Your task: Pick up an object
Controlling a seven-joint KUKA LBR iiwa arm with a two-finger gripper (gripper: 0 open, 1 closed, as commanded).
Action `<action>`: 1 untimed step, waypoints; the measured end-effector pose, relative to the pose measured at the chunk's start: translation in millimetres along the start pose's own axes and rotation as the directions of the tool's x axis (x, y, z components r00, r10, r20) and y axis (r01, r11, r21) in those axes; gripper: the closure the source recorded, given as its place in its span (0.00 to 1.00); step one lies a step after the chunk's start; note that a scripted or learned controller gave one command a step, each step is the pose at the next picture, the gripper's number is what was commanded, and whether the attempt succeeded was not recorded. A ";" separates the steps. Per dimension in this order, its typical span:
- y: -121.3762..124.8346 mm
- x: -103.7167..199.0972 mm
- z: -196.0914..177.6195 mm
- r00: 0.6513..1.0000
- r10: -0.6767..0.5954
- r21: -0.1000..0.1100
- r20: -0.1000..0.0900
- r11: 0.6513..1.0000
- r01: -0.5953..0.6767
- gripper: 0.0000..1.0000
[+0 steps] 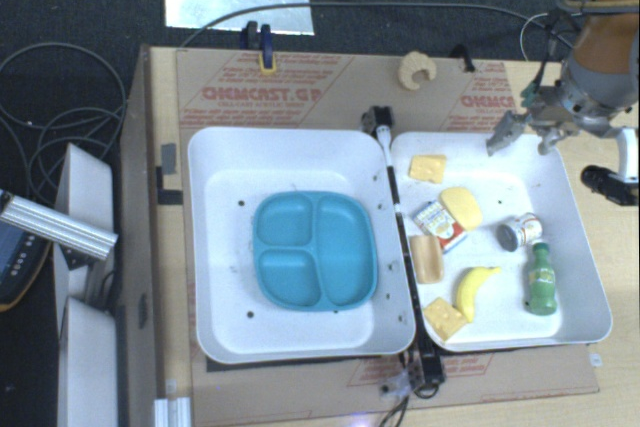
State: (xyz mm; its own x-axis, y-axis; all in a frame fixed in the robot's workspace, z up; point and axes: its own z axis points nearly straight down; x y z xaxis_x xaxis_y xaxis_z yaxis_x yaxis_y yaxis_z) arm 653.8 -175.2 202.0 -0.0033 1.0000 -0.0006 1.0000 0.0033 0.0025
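Hovering over the far right corner of the right bin (pixel 590 310), the gripper (pixel 524 137) has its two fingers spread apart and holds nothing. Every candidate object lies in this bin, well apart from the gripper: a green bottle (pixel 541 280), a small metal can (pixel 518 232), a banana (pixel 471 290), a red-and-white carton (pixel 439 224) and several yellow cheese pieces. The left bin (pixel 215 215) carries a blue divided plate (pixel 314 250). The raised, open stance probably suits a descent onto a chosen object.
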 end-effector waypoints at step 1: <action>-29.2 28.3 117.7 1.000 0.001 0.001 -0.001 1.000 -0.001 0.00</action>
State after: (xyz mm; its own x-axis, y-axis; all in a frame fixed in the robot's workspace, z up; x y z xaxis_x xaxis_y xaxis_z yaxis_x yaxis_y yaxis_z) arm 624.8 -147.1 84.2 -0.0023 1.0000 -0.0001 1.0000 0.0023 0.0012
